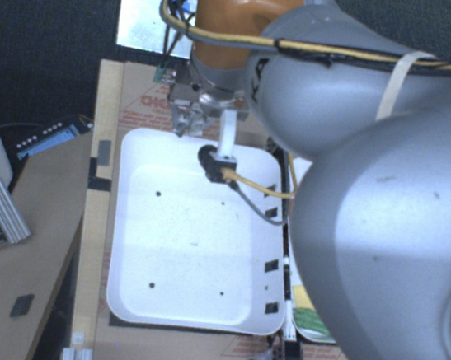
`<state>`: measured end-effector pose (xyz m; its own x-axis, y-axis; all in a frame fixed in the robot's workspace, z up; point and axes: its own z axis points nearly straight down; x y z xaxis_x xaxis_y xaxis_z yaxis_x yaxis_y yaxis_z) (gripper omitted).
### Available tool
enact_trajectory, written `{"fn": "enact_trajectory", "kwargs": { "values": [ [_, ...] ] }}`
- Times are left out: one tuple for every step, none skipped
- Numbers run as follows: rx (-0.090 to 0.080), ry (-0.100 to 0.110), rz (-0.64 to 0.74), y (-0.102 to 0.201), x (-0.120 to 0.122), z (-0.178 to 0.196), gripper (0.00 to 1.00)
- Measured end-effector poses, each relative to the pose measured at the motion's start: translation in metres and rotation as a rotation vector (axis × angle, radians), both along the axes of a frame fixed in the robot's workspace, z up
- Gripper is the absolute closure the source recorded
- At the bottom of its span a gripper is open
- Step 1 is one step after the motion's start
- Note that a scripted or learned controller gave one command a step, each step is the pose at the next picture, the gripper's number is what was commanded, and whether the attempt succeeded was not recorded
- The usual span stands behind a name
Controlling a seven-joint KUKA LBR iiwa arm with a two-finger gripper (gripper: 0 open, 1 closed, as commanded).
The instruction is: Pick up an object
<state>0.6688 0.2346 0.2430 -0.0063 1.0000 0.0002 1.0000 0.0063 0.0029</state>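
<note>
At the left, the worktop (54, 217) carries a shallow white bin (192, 237) whose floor looks bare apart from a few dark dots. Above that bin's far rim hangs the end effector (186, 119), below the orange band (245, 7) of the arm; whether it is released or clenched cannot be told, and nothing shows in its grip. A yellow cable (257, 189) trails from it toward the right. The arm (387, 214) covers most of the right bin, where a yellow-green object (307, 311) peeks out at the lower edge, probably the thing to pick, well apart from the end effector.
</note>
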Motion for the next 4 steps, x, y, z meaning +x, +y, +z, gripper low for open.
{"fn": "enact_trajectory", "kwargs": {
  "values": [
    [0.000, 0.000, 0.000, 0.0001, 0.0000, 0.0091, 1.00],
    [0.000, 0.000, 0.000, 0.0001, -0.0001, 0.0133, 1.00],
    [0.000, 0.000, 0.000, 0.0000, -0.0001, 0.0135, 1.00],
    [0.000, 0.001, 0.000, -0.0001, -0.0001, 0.0102, 1.00]
  ]
}}
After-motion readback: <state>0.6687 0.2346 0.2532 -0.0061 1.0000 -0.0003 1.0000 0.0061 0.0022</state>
